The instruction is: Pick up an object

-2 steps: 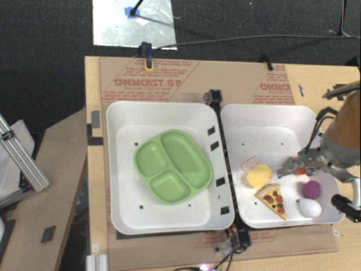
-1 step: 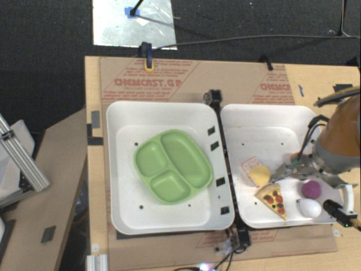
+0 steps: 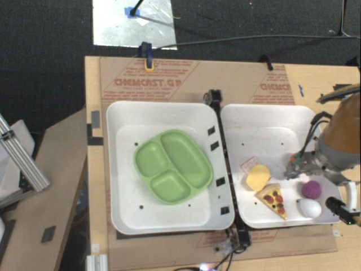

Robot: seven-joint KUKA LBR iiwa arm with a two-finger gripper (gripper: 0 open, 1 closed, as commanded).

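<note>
The grey arm's gripper (image 3: 294,169) hangs low in the right white bin (image 3: 265,120), just beside a purple ball (image 3: 311,189); whether its fingers are spread I cannot tell. Nearby lie a white egg (image 3: 309,208), a yellow lump (image 3: 258,177) and a toy pizza slice (image 3: 272,199). A green divided plastic plate (image 3: 172,166) sits in the left white bin (image 3: 130,123).

Right bin: a yellow lump (image 3: 258,177) beside a pizza slice (image 3: 272,199), a purple ball (image 3: 311,189) and a white egg (image 3: 309,208) nearest. Left bin: a green divided plate (image 3: 172,165), flat.
</note>
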